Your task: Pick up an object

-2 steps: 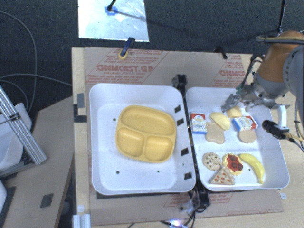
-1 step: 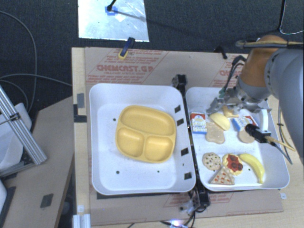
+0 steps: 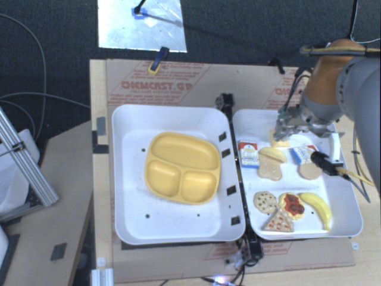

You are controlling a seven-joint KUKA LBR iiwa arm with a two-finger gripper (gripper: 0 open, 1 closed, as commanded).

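Left bin (image 3: 128, 177) near worktop's (image 3: 101, 76) left edge, holding yellow divided plate (image 3: 182, 167) amid bare floor; right bin (image 3: 351, 219) crowded with toy food, banana (image 3: 318, 208) at front-right corner; arm (image 3: 351, 79) reaching from right, claw (image 3: 286, 126) lowered at back-left corner, grip state untellable.

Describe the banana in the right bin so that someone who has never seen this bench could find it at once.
Start at the right bin, the one crowded with toy food rather than the one holding the yellow tray. Go to its near right corner, beside the small pizza round. The banana lies there: long, curved and plain yellow, while its neighbours are flat and patterned.
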